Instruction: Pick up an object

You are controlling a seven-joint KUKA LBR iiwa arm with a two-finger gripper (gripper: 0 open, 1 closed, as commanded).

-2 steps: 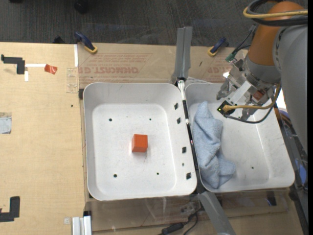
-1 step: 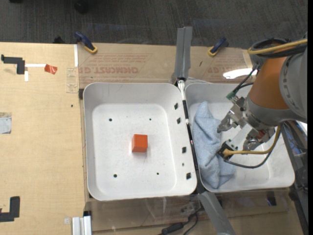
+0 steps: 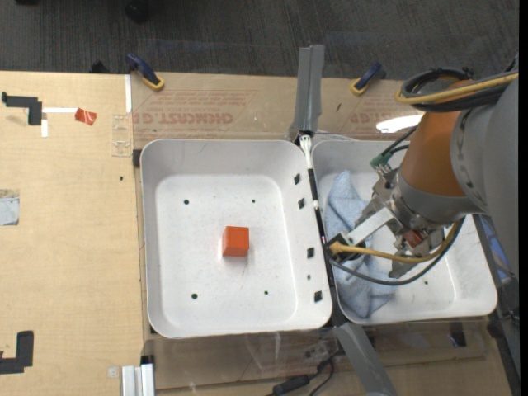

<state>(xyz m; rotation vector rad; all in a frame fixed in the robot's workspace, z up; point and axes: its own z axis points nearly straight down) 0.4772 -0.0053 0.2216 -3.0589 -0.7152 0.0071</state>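
Gripper (image 3: 410, 242) low over right bin (image 3: 462, 299), above pale cloth (image 3: 346, 209); its state you cannot tell. Orange block (image 3: 236, 241) sits mid left bin (image 3: 157, 221). Risk, likely: cloth bunches or slips, cables snag.

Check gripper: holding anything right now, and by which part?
Cannot tell. The gripper sits low in the right bin beside the light blue cloth, its tip hidden by the wrist. The orange block lies untouched in the left bin.
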